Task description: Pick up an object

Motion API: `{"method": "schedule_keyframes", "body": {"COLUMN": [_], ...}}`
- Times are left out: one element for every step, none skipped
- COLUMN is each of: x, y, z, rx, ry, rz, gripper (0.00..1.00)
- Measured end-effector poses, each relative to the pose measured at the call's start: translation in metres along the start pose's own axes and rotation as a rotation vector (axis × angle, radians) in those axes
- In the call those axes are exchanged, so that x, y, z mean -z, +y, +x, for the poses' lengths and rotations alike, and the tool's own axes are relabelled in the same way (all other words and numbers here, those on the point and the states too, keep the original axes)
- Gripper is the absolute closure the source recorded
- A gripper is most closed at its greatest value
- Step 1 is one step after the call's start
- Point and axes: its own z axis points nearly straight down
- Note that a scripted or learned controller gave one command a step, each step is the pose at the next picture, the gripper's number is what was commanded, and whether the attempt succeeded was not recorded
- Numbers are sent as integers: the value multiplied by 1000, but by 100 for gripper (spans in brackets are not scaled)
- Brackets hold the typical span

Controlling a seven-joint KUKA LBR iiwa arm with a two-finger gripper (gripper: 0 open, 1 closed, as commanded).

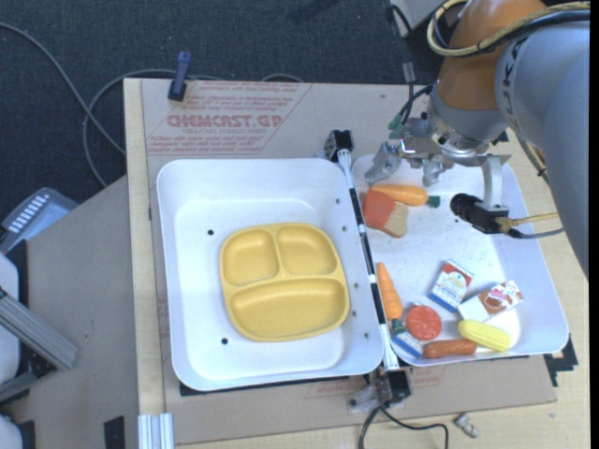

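So from my remote seat the end effector (pixel 409 168) sits at the 12 o'clock end of the right bin (pixel 538 293), fingers spread a bit, nothing between them that I can see. An orange carrot-ish piece (pixel 401 195) lies just below it, touching a red and tan wedge (pixel 381 210). My worry: those two are jammed together near the bin wall, so closing could nudge one away or clip both. The rest of the toy food sits down around 6 o'clock, and the yellow tray (pixel 283 280) is in the left bin (pixel 182 251)
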Motion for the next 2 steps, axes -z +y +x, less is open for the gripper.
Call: {"method": "schedule_keyframes", "body": {"x": [0,0], "y": [23,-23], "z": [15,-36], "rx": [1,-1], "ry": [0,0], "rz": [-3,1], "gripper": [0,0]}}
